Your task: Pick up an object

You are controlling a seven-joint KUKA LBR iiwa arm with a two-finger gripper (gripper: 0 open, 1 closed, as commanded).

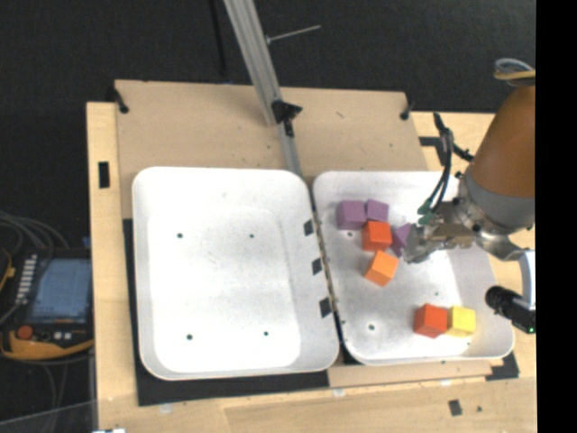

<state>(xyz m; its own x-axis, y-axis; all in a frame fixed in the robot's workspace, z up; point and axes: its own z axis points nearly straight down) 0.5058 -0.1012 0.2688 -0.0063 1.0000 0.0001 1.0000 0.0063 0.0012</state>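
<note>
In right bin (361, 345): pincer (416, 247) beside unlabelled purple block (401, 236).

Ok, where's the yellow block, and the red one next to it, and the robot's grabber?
yellow block (463, 320), camera view, its top face.
red block (433, 318), camera view, its top face.
gripper (416, 249), camera view, its fingertip end.

Grey arm (501, 207), orange band, dark cables.
</note>
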